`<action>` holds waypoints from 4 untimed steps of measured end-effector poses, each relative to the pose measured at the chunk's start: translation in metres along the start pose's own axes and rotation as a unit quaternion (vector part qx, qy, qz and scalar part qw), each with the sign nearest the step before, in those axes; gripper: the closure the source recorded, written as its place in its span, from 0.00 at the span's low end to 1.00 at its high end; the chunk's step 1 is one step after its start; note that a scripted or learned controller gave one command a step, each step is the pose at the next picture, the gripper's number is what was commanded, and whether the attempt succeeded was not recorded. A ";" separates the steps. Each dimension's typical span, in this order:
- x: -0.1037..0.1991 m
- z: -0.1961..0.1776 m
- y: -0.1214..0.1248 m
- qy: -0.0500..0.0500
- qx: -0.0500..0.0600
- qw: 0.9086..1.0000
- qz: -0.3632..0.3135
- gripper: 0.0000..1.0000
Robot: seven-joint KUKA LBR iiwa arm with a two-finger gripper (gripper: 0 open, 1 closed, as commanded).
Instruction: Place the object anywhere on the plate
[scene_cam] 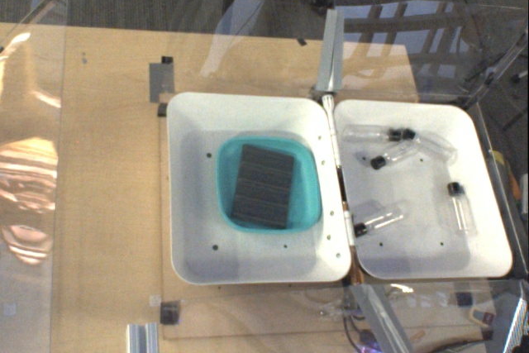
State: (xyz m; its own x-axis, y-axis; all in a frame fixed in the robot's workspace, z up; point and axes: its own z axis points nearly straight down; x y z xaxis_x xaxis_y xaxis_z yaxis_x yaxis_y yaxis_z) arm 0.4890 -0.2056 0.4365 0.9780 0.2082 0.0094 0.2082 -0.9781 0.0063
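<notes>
1. The left white bin (190, 178) holds a square teal plate (307, 182) near its middle, and a dark grey ribbed rectangular block (263, 185) covers most of the plate's floor, leaving only narrow teal margins
2. Bare white floor rings the plate on all sides, widest along the left wall and the near edge
3. The right white bin (488, 202) holds four clear plastic vials with black caps: two (395, 133) (397, 153) close together near the far left, one (378, 221) by the left wall, one (459, 208) by the right wall
4. Open floor lies in that bin's middle and along its near edge
5. The raised shared rims between the bins form a ridge
</notes>
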 end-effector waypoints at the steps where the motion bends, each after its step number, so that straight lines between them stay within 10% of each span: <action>1: 0.000 0.000 0.000 0.000 0.000 1.000 0.000 0.00; 4: 0.000 0.000 0.000 0.000 0.000 1.000 0.000 0.00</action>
